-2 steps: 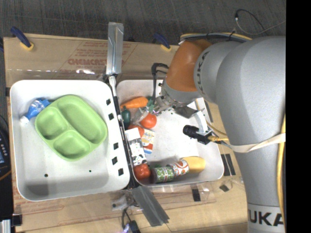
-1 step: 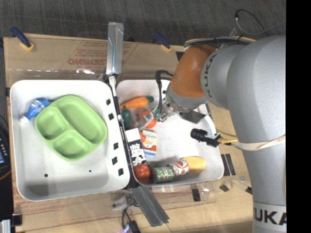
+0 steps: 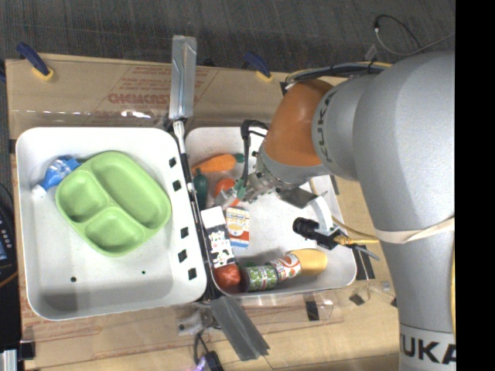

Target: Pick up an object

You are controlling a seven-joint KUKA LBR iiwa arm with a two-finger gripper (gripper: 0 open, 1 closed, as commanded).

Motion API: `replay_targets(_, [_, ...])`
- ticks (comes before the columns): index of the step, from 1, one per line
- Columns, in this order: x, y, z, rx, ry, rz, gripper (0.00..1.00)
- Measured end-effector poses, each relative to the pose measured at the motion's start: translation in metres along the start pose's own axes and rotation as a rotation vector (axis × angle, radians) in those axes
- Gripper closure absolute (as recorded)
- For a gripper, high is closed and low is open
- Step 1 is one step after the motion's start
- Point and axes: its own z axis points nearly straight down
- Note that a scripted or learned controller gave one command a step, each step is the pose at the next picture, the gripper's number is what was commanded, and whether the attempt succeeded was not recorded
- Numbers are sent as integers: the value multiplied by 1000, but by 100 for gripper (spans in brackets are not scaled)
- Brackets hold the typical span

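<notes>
- Arm (image 3: 387, 153) reaches in from the right and is bent down over the right bin (image 3: 340, 273); the orange band (image 3: 298, 126) sits above the bin's upper half
- Gripper (image 3: 241, 192) is low among the items in the upper-left part of that bin, beside an orange object (image 3: 215, 163) and a small red item (image 3: 224, 185)
- Gripper opening: cannot tell, as the wrist covers it
- Other candidates in the right bin: a carton (image 3: 237, 229) near the middle, a black-and-white box (image 3: 219, 246) against the divider, a bottle (image 3: 290, 267) lying along the lower wall
- Left bin (image 3: 46, 284) holds a green divided tray (image 3: 114, 201) with a blue item (image 3: 60, 168) at its upper-left edge
- Judged step: descent or grasp attempt at the cluttered corner; no object is seen held
- Next move calls for closing on one item only, then a straight lift clear of neighbours and divider
</notes>
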Motion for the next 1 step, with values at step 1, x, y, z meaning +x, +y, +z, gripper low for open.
replay_targets(1, [-25, 0, -1, -3, -3, 35, 0])
